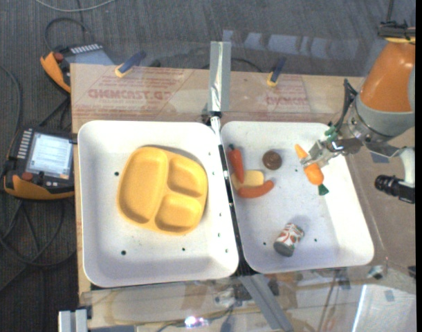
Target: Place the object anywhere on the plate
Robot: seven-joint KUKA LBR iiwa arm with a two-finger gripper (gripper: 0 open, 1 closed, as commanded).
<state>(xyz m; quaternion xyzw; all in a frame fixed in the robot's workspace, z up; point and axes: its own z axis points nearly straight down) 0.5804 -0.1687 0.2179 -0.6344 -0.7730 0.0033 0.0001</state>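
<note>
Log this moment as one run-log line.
gripper: over right bin, at carrot | plate: left bin, bare | placement: not done

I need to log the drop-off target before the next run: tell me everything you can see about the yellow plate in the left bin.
The yellow plate is a rounded-square tray, apparently of matte plastic, moulded into three compartments: one large along its left side and two smaller ones stacked on its right. It lies flat, right side up, slightly rotated, near the middle of the left bin, resting on the bin floor. Nothing lies in any compartment, and nothing else touches it.
</note>
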